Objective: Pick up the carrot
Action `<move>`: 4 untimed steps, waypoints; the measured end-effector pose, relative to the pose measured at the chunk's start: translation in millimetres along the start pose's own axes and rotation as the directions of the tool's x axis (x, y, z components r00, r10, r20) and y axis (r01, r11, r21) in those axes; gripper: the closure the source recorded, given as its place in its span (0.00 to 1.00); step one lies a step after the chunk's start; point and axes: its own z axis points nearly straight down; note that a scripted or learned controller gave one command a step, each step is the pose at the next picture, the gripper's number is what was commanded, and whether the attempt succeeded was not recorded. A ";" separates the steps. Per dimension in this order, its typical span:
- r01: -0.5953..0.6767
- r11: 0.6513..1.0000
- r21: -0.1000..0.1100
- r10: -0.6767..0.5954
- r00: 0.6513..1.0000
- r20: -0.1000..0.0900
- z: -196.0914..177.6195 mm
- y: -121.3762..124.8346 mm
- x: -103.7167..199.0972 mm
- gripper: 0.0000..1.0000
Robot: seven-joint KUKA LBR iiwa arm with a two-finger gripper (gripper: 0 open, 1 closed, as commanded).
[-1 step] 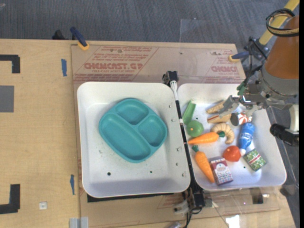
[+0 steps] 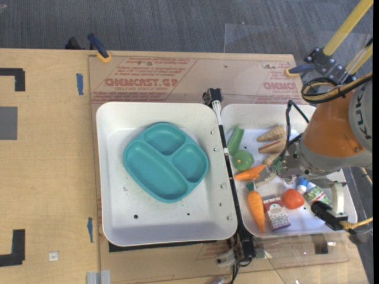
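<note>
Hovering low in the right bin (image 2: pixel 349 209), gripper (image 2: pixel 277 169) just beside a small carrot (image 2: pixel 250 173), grip state unclear, larger carrot (image 2: pixel 256 209) nearby.

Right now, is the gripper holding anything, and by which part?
Cannot be told. The gripper sits low in the right bin by the small carrot; the big carrot lies untouched.

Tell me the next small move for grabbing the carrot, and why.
Probably shift the tool toward the bin's near edge and a little left, then lower it. The tool sits over the middle of the right bin, beside a small orange piece, while the carrot lies apart from it near the front wall, next to the red box. Nothing is visibly held.
</note>
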 end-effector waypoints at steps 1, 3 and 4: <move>-0.100 0.995 -0.003 0.100 0.995 0.001 15.0 83.6 5.3 0.00; -0.589 0.807 0.040 0.588 0.808 0.020 15.6 125.1 7.0 0.00; -0.663 0.749 0.006 0.663 0.749 0.003 15.8 111.1 10.9 0.00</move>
